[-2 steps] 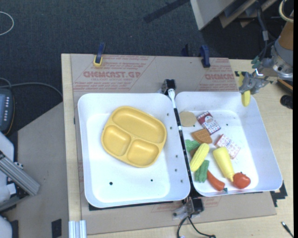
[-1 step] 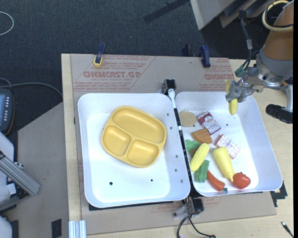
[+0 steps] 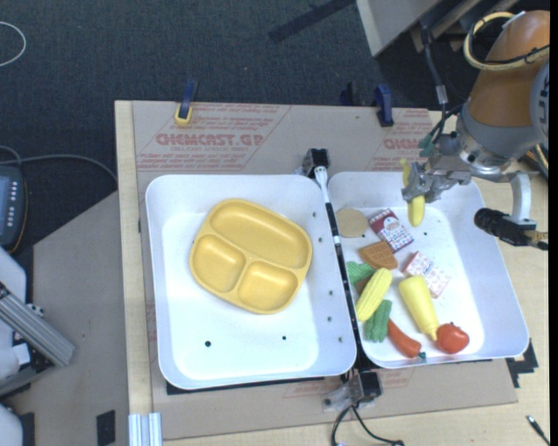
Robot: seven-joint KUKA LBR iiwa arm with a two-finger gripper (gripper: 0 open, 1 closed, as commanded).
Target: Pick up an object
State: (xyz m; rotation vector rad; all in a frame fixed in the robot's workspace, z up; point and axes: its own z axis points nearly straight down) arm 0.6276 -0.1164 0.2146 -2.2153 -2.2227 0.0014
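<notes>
While the arm point(image 3: 510, 83) is reaching in from the right, its gripper point(image 3: 419, 199) is hanging over the right bin point(image 3: 497, 287) near the far rim, fingers clenched on a small yellow piece point(image 3: 418, 211). One yellow plate point(image 3: 251, 255) is sitting in the left bin point(image 3: 174, 348), leaving bare floor around it. About nine toy foods point(image 3: 397, 292) are crowding the right bin's near half.

You see a grey arm point(image 3: 501, 131) with a rounded, glossy orange band point(image 3: 521, 39) above the end effector point(image 3: 425, 187). A yellowish cable point(image 3: 488, 26) loops beside that band, and dark cables run up behind it. The end effector is a small cluster of grey metal parts, with a silver-grey collar just above it.
</notes>
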